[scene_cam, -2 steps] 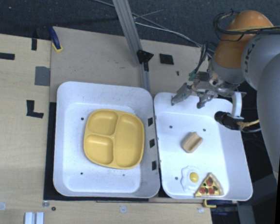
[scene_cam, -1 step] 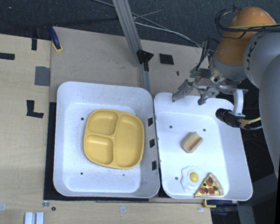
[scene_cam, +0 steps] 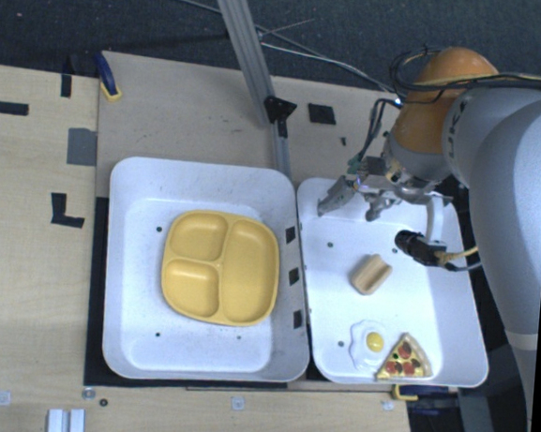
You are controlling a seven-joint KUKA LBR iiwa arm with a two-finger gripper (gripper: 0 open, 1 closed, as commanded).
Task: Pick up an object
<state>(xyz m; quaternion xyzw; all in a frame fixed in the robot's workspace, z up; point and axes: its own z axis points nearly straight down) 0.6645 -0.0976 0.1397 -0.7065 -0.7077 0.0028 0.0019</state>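
A: Pizza slice [scene_cam: 405, 358] and fried egg [scene_cam: 369, 342], both flat toys, lie touching at the near edge of the right bin [scene_cam: 451, 301]. Trouble there?

B: I'd judge so. Thin, smooth plastic flush on the floor gives fingers nothing to get under; they could skid off or pinch the bin wall.

A: And the tan bread roll [scene_cam: 371, 275] mid-bin?

B: Chunky and rounded, the easiest pick, though it may roll aside if struck off-centre.

A: The gripper [scene_cam: 355, 202]?

B: Spread wide, holding nothing, over the far-left corner of that bin, well apart from every toy.

A: Left bin [scene_cam: 136, 246]?

B: A glossy yellow divided plate [scene_cam: 220, 267], too broad to grasp.
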